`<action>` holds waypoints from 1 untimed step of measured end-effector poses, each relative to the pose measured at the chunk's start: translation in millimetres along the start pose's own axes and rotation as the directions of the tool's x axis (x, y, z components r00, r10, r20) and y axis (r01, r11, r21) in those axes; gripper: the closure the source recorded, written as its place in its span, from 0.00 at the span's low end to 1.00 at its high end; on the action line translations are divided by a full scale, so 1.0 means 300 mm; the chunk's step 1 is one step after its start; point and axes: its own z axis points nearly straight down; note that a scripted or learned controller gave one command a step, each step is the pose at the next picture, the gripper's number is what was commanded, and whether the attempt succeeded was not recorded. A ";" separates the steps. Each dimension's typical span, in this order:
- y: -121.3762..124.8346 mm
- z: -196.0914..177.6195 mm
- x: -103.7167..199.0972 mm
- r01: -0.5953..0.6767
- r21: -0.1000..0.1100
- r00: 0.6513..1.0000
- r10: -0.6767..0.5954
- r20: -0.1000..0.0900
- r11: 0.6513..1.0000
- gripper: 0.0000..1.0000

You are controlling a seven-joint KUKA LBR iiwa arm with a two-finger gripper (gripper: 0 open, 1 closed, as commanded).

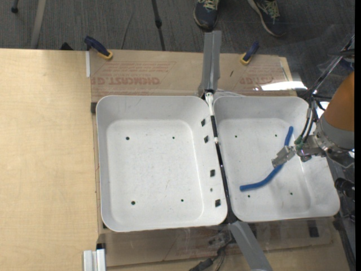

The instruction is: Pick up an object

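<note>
A long, thin, blue flexible strip (269,175), curved like a shallow hook, lies in the right-hand shallow white plastic bin (256,206); its lower end rests on the bin floor toward the middle, and it runs up and to the right toward the bin's right wall, where its upper end rises near the arm's wrist. The grey two-finger gripper (280,160) sits over the upper half of this strip, at the spot where the strip passes under or between the metal tips; whether the fingers are clenched on the strip or released cannot be told from this slanted view. The grey arm with its orange band (341,109) reaches in from the right edge, above the bin's right rim. The left-hand shallow white plastic bin (101,168) stands just beside the right one, the two touching along a central seam with small black clips. Both bins rest on a brown cardboard sheet (146,75), held at the far edge by two blue-and-yellow clamps (97,47), on the pale wooden tabletop (42,151).
</note>
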 end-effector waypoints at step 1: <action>-0.100 0.184 0.170 -0.001 -0.001 1.000 0.001 0.000 1.000 0.00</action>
